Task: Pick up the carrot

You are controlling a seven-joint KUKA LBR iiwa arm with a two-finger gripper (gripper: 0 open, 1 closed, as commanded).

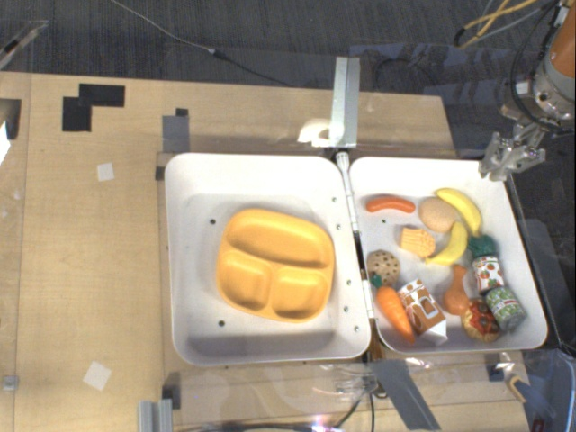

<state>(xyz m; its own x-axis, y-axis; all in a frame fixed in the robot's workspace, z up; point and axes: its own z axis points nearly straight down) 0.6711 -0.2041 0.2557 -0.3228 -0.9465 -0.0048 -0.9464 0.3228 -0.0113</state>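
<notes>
One carrot (pixel 392 310) in right bin (pixel 531 268)

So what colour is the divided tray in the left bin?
Yellow-orange, plain with no pattern; the divided tray shows clearly in the camera view.

Carrot (pixel 392 310) lies at near edge of right bin (pixel 526 241), hemmed in: bin's left wall on one side, small carton (pixel 423 307) touching its other side, cookie (pixel 382 265) just behind its top. Open from above. Left bin (pixel 180 241) mostly taken by yellow tray (pixel 274 264), bare floor around it. Gripper (pixel 509 154) sits over right bin's far right corner, well apart from carrot.
</notes>
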